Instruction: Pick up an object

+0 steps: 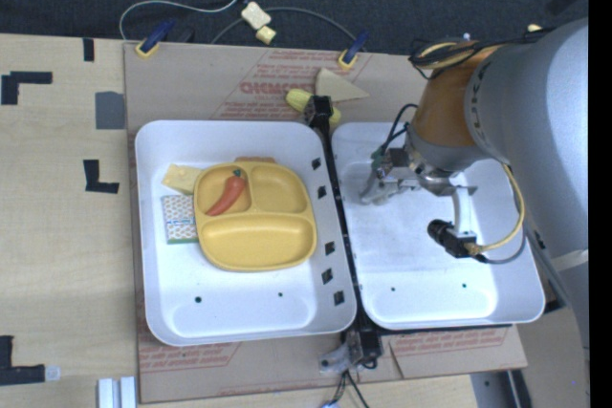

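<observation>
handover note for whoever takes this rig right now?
Gripper: low in the right bin, near its upper left corner; fingers too blurred to read, nothing seen held.
Left bin: yellow divided plate with an orange-red pepper-like toy in its upper left compartment; a pale yellow piece and a small patterned card at the plate's left edge.
Done: no pick visible.
Left: pick up an object.

A divided plate (256, 225) carrying a pepper (228, 193) sits in the left bin (239, 315), with the gripper (381, 188) over the right bin (430, 301).
</observation>
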You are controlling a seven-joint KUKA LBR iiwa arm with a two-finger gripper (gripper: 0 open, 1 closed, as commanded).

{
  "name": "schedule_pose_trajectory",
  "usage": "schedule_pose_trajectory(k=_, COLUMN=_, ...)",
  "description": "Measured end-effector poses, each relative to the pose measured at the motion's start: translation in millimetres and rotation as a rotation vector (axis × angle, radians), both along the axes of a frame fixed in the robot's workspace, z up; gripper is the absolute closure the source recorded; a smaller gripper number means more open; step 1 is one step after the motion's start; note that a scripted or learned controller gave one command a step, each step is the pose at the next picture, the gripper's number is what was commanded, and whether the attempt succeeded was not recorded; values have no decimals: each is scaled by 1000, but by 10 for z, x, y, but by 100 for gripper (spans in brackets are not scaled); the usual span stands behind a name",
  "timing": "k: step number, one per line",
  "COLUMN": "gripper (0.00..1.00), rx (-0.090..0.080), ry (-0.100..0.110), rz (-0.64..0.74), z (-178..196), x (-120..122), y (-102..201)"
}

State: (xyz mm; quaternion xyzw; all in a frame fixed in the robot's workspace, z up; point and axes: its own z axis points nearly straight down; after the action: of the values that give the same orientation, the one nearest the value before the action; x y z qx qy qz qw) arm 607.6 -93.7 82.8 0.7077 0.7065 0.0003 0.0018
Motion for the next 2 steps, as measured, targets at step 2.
schedule_pose_trajectory(k=2, gripper=100, rx=4, ry=-2, rz=10, z=1062, x=-235, y=344)
